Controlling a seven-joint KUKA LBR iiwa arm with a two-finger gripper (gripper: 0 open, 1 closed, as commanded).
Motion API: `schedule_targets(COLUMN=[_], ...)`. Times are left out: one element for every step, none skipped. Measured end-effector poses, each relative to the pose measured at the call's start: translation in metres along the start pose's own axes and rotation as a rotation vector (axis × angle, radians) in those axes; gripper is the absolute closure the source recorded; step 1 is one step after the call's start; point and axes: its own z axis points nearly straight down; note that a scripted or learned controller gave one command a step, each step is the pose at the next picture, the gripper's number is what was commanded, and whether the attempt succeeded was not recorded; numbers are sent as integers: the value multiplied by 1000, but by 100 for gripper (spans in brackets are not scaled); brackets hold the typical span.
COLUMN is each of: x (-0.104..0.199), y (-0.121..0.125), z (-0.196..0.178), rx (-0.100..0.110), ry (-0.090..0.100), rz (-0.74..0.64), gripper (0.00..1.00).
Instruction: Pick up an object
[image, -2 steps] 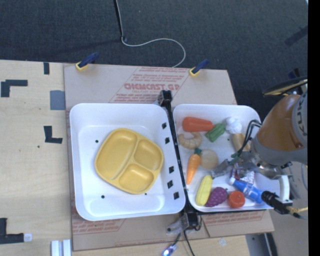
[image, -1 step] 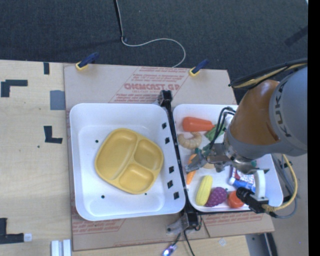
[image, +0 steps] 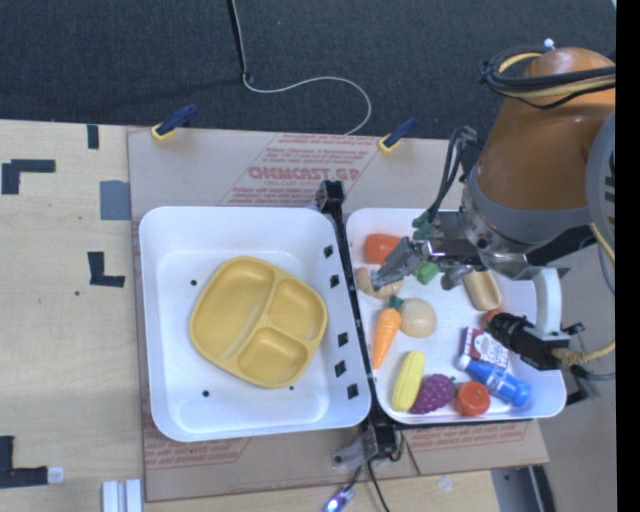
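Gripper (image: 392, 270) low over the right bin (image: 548, 398), upper-left part, beside the carrot (image: 384, 335). Finger spread: cannot tell. Yellow tray (image: 258, 320) in the left bin (image: 160, 300).

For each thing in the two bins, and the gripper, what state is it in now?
Yellow divided plate: flat in left bin, nothing on it.
Toy carrot: lying in right bin.
Toy corn: lying.
Toy grapes: lying beside the corn.
Blue bottle: lying on its side.
Gripper: over right bin, holding nothing visible.
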Motion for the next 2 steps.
schedule_targets(x=[29,122], y=[-9,-4], z=[108,12], rx=[28,9], ry=[-3,2], rz=[8,-3], gripper=[0,0])
